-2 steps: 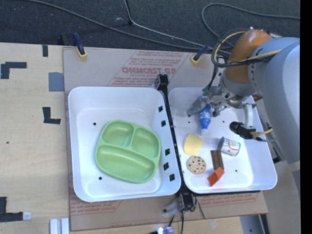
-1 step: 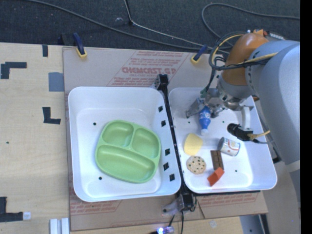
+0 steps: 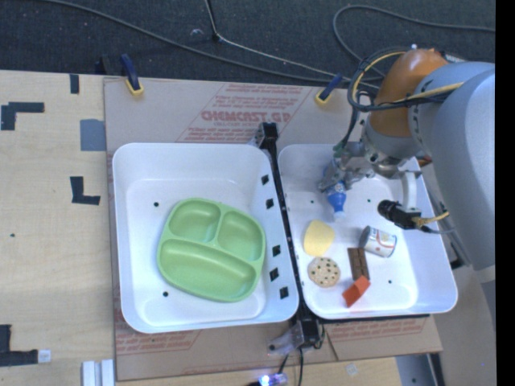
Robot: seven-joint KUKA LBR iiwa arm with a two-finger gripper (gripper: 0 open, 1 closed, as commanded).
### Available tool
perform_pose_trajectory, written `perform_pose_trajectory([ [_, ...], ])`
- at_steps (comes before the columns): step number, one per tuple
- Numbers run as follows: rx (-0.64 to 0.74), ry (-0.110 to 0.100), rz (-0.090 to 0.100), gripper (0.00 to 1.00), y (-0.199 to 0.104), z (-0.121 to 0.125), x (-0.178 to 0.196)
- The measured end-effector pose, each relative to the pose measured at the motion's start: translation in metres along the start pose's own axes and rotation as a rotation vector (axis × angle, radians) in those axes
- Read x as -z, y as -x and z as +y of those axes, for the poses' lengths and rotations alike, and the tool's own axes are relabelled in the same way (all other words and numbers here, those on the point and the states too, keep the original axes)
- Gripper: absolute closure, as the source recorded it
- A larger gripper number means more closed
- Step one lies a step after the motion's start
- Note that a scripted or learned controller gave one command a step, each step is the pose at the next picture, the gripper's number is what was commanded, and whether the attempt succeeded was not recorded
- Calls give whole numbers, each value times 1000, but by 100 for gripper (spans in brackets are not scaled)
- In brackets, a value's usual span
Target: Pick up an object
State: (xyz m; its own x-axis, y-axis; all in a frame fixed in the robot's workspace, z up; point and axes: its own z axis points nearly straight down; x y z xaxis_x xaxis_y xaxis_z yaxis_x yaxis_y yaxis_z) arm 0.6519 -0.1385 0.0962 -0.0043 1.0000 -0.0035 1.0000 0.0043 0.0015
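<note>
End effector (image 3: 341, 182): down in the far part of the right bin (image 3: 434, 300), reaching in from the right below the grey arm (image 3: 471, 135) and its orange band (image 3: 406, 83). Impossible to tell how far open, or whether gripping anything. Small blue-and-white thing (image 3: 338, 203) right at the tip, pointing toward the bin's middle; held or merely touched, cannot tell.

Nearer in the same bin, well clear of the tip: pale yellow lump (image 3: 319, 236) close to the divider wall, round speckled cookie (image 3: 324, 272) just in front of that. Small grey can (image 3: 378, 241) on its side toward the right. Brown bar (image 3: 356, 261) between cookie and can, red block (image 3: 355, 292) touching the bar's near end.

Left bin (image 3: 121, 167): green divided plate (image 3: 213, 248) lying flat, roughly centred.

Both bins side by side on a cardboard sheet (image 3: 241, 111) atop the pale worktop (image 3: 48, 215).
</note>
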Motion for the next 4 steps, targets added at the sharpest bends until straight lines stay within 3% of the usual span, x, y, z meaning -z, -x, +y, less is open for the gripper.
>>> perform_pose_trajectory([
  [2, -3, 2, 2, 100, 4, 0, 111],
  [4, 1, -5, 4, 100, -91, -36, 99],
])
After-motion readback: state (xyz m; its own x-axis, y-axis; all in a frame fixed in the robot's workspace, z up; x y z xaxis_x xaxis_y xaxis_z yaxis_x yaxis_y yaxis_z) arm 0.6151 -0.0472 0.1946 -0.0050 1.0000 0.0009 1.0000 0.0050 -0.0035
